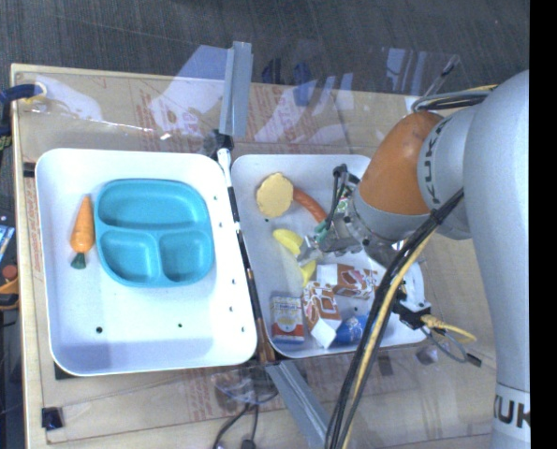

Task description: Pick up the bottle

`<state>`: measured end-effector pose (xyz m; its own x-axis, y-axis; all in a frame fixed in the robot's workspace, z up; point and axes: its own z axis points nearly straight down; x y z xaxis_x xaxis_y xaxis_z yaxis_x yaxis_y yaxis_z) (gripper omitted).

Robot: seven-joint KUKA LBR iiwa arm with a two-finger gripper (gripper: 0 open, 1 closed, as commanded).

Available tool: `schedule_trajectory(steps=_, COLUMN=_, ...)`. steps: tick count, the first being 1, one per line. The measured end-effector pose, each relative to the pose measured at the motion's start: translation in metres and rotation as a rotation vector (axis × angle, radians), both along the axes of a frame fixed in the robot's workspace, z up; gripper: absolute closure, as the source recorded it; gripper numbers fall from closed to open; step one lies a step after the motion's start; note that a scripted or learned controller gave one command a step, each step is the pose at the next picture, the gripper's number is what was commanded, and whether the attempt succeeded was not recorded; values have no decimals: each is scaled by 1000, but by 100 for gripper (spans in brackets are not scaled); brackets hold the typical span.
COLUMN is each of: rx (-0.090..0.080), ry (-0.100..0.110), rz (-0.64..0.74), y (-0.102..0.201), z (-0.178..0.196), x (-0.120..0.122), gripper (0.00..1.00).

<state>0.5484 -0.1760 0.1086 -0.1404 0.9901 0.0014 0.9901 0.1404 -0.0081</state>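
Two white bins (pixel 49 251). A turquoise divided tray (pixel 156 229) and an orange carrot (pixel 82 228) with a green tip lie left. Right: a yellow banana (pixel 288 242), a red-and-white carton (pixel 342 283), and a grey arm (pixel 503 204) banded orange.

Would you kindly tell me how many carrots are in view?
2: one carrot in the left bin beside the blue tray, another in the right bin; the arm may hide more.

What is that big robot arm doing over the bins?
The arm reaches into the right bin, and its gripper sits low over a pile of toy food, by the yellow banana. The carton lies next to it. The left bin has a blue tray and a carrot.
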Motion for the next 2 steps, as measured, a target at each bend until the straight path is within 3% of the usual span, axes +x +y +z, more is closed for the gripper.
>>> schedule_trajectory(steps=1, rx=0, ry=0, rz=0, y=0, z=0, x=0, gripper=0)
schedule_trajectory(steps=2, rx=-1, ry=-6, rz=2, y=58, z=-18, x=33, gripper=0)
